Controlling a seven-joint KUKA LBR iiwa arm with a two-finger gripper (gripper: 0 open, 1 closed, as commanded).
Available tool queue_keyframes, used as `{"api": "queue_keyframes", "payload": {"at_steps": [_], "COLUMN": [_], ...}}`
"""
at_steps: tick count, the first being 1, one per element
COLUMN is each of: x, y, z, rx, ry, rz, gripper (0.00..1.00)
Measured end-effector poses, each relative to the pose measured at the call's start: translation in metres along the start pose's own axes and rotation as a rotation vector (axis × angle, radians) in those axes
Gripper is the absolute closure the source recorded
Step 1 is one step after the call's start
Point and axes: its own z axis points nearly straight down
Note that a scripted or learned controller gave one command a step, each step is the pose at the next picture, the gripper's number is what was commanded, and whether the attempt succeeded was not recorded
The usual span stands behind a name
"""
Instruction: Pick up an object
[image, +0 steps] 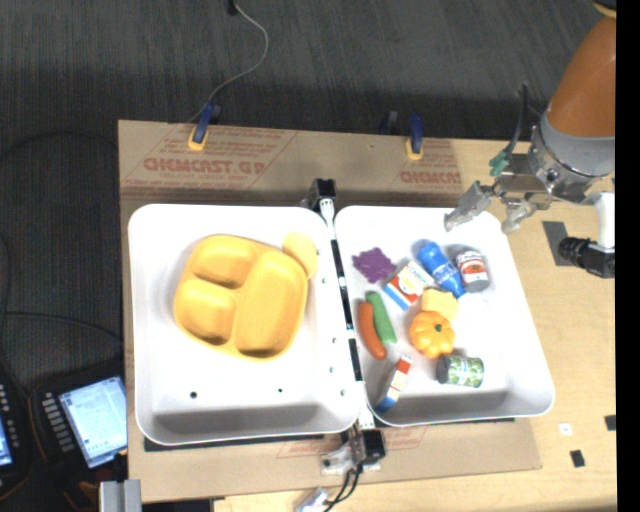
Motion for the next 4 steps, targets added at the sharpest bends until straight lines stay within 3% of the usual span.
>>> {"api": "queue_keyframes", "payload": {"at_steps": [1,2,3,4], "x": [0.051,0.047,0.050,0.054], "y": [0.032,0.020,-0.016,-0.014], "z": [0.110,0.180,0.189,0.176], "rx": [0.004,-0.013,-0.025,-0.030], "ry": [0.002,-0.003,-0.008,-0.001], "rz": [0.000,-0.001,0.000,-0.003], "gripper": [0.00,0.00,0.00,1.00]}}
